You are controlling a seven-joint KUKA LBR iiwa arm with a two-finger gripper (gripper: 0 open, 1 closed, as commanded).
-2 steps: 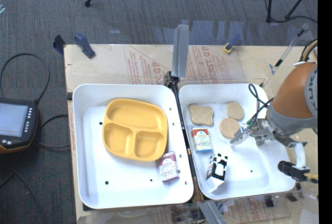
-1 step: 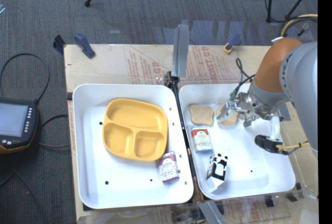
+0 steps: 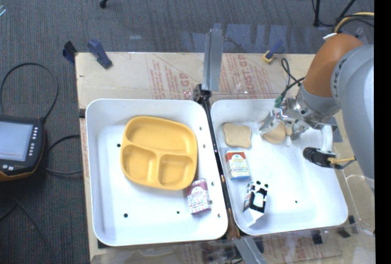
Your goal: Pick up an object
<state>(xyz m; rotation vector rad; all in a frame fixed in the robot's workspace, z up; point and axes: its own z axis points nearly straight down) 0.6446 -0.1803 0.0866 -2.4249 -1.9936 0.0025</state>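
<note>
White left bin (image 3: 98,134) and right bin (image 3: 317,201) sit side by side. Grey arm (image 3: 360,91) reaches into right bin; gripper (image 3: 282,124) low over tan piece (image 3: 275,134) near back wall, open or closed can't tell. Yellow divided plate (image 3: 160,151) in left bin. Toast slice (image 3: 236,134) near tan piece. Black-and-white carton (image 3: 256,197) near right bin's front, orange box (image 3: 237,165) between it and toast. Pink carton (image 3: 199,197) beside plate.
</note>
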